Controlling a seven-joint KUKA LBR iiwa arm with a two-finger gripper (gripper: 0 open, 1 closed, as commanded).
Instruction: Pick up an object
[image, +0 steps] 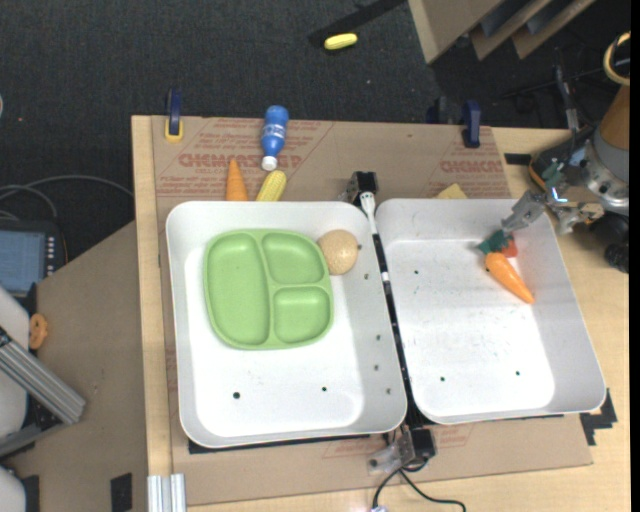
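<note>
White bins (300, 420), toy carrot (509, 278) inside.

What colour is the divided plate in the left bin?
Light green, clear in the camera view: the divided plate.

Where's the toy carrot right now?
The toy carrot lies in the right bin, near its upper right corner, with the gripper right at its green top.

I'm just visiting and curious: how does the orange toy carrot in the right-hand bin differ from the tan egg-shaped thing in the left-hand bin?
The orange toy carrot is long and tapered with a green top; the tan egg-shaped object is rounded and plain. The carrot lies on bare bin floor by the gripper; the egg rests against the green divided plate. Both are small and sit near their bins' far edges.
</note>
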